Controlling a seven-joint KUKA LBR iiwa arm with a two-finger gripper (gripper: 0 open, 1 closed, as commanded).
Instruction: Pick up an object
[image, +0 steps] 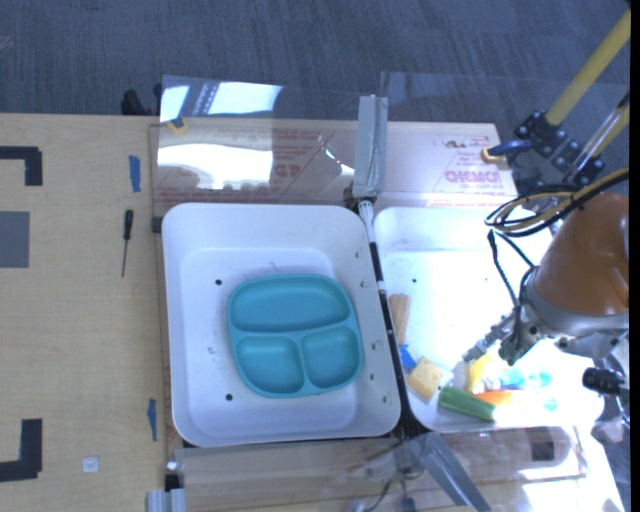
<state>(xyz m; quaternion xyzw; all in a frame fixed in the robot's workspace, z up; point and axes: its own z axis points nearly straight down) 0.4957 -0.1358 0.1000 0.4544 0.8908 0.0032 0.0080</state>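
A screwdriver (126, 240) lies on the wooden tabletop (70, 330), left of the left bin (190, 330). The left bin holds a teal divided plate (293, 333) at its centre. To the right of the left bin, touching it, is the right bin (440, 250). Along the right bin's near edge lie a tan stick (400, 316), a blue piece (408, 357), a yellow block (426, 378) and a green piece (466, 402). The tool (497, 347) hangs above this cluster; whether it is open or closed cannot be determined.
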